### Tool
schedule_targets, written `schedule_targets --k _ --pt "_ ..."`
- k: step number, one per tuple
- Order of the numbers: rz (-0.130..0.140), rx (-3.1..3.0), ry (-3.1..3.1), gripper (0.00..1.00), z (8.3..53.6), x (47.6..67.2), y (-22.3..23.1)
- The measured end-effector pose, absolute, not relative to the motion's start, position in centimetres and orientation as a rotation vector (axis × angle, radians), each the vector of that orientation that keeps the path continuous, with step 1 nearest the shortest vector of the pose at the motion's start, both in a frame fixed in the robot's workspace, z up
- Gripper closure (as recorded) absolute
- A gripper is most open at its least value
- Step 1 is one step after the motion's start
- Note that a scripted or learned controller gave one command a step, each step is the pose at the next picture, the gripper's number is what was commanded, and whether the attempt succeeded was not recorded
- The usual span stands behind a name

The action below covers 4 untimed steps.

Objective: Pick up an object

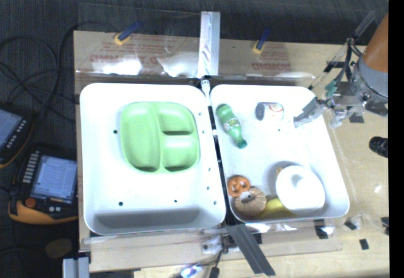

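Nothing has been lifted yet. The two-finger gripper is seen at the right bin's three-o'clock rim; whether it is released or clenched cannot be told. The small green plastic bottle lies at eleven o'clock in that bin, the round white bowl at five. Choosing, descent and grasp remain.

My bench is pale wood and carries two shallow white bins side by side — the left bin and the right bin, touching along a middle seam. Behind them lies a clear plastic sheet, pinned by two clips — yellow-and-blue — near the bench's far edge.
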<state>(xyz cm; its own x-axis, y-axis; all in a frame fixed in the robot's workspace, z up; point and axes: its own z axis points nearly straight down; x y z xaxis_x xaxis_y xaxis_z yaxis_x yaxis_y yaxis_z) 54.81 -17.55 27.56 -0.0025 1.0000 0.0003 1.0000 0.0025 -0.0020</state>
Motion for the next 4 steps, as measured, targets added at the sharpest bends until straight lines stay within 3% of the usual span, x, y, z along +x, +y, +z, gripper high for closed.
schedule_targets --k 1,3,4 --pt "0.002 -2.453 -1.958 0.00 15.2 58.6 -13.6" --pt "0.012 -2.165 -2.285 0.00 11.3 65.6 -14.0" --pt "0.020 -2.226 -2.200 0.00 11.1 67.0 -14.5"
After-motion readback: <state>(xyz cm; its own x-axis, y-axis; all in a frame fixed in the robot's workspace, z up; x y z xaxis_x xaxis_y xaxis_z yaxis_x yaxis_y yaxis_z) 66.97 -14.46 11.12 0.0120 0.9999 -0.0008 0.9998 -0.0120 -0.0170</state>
